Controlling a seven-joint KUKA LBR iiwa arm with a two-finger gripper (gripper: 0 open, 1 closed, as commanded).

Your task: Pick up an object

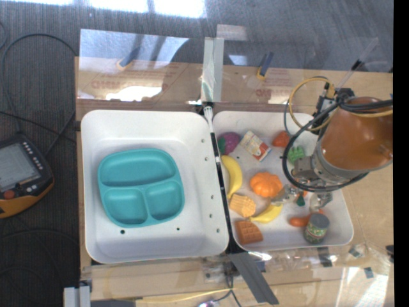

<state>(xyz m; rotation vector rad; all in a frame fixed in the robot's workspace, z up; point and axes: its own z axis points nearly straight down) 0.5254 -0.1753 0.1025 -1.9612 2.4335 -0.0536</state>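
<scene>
Closely around tool (309, 199): can (316, 228), orange (266, 184).

The two white bins (96, 235) look like smooth, slightly glossy plastic. The teal tray (140, 185) is matt plastic. The bench (102, 82) at upper left looks like bare wood.

Claw (311, 199) hangs in the right bin (345, 235); toy food lies to its left; divided tray (140, 185) sits in the left bin (115, 123)

Arm (354, 142) over right bin (345, 232); teal tray (140, 185) in left bin (102, 126).
</scene>
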